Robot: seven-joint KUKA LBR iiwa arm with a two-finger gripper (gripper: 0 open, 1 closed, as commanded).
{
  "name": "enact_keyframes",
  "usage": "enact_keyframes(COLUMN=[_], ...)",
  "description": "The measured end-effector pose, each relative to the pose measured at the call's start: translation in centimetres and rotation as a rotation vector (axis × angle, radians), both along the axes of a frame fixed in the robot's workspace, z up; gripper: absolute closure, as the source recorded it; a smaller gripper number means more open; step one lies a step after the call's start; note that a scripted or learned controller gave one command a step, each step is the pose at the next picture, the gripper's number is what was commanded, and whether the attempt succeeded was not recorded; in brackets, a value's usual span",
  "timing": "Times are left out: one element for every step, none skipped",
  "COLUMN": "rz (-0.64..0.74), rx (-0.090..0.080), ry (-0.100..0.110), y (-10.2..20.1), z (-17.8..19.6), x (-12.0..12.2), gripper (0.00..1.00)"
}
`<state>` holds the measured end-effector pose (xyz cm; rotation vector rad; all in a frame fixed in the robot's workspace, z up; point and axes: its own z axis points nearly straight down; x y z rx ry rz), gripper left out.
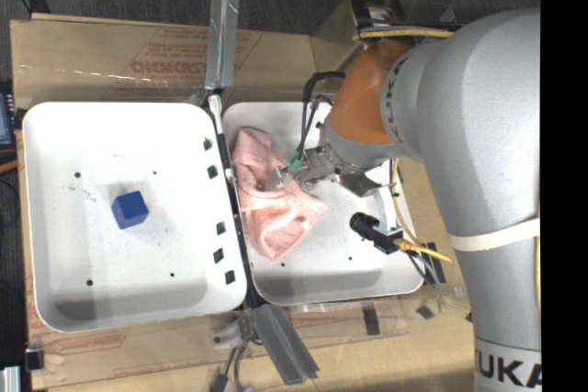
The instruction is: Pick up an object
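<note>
A: Where's the thing to grab?

B: A crumpled pink cloth point(271, 193) lies in the right bin point(367, 285), bunched against the divider side. A blue cube point(130, 208) sits alone in the left bin point(55, 197), well apart.

A: And the claw?

B: The gripper point(292, 172) is down at the cloth's upper middle. I cannot tell how it is set; the wrist hides it.

A: How to do this well?

B: I'd say bite a raised fold rather than flat fabric, then lift straight and slowly so the cloth clears the bin wall without slipping out.
</note>
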<state>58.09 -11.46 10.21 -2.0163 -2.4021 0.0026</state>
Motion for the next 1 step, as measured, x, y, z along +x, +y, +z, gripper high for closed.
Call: enact_keyframes(rz=[0.084], rx=[-0.002], ry=[-0.005], y=[5.88], z=[18.14], x=[-1.44], gripper=[0.0])
